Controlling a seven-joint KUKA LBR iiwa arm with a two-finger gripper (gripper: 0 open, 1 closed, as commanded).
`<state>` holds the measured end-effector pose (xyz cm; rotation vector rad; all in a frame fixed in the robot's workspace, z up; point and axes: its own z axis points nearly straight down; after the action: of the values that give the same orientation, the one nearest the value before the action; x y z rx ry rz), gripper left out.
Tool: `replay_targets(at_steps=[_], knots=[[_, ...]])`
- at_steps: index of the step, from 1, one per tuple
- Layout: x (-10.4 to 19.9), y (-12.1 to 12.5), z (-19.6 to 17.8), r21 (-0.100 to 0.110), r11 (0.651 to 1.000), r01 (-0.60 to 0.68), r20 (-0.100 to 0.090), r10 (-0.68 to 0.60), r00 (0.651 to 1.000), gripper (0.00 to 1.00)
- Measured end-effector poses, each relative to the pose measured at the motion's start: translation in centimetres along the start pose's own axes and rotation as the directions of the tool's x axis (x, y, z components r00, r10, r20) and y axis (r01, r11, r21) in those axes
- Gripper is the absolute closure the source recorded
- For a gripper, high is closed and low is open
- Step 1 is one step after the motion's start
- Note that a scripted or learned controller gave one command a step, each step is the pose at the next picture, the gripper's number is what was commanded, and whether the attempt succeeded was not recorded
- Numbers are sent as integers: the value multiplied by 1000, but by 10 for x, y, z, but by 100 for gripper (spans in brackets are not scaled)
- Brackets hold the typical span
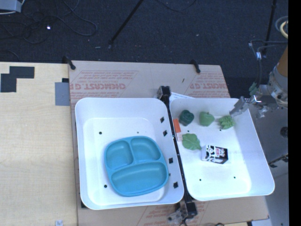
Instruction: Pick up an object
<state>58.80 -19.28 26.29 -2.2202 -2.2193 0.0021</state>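
From my remote station, the hand [241, 106] sits at the right bin's [244, 182] far right rim, mostly cut off by the frame edge; I cannot tell whether it is open or closed, and nothing shows between its parts. Two white bins lie side by side on the tabletop [33, 145]. The left bin [89, 112] holds one blue divided plate [136, 166], with three compartments. The right bin holds five loose objects: a dark green piece [186, 117], three lighter green pieces [206, 118] [226, 122] [191, 141], too blurred to identify, and one black-and-white carton [216, 154] whose label I cannot read. An orange strip [177, 128] lies along the divider. Cardboard [108, 81] beneath carries reddish printed lettering that appears upside down and is not legible.
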Motion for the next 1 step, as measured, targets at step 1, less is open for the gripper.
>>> replay_targets(at_steps=[1], knots=[[8, 5, 51, 4, 1000, 2, -1, -2, 1000, 0]])
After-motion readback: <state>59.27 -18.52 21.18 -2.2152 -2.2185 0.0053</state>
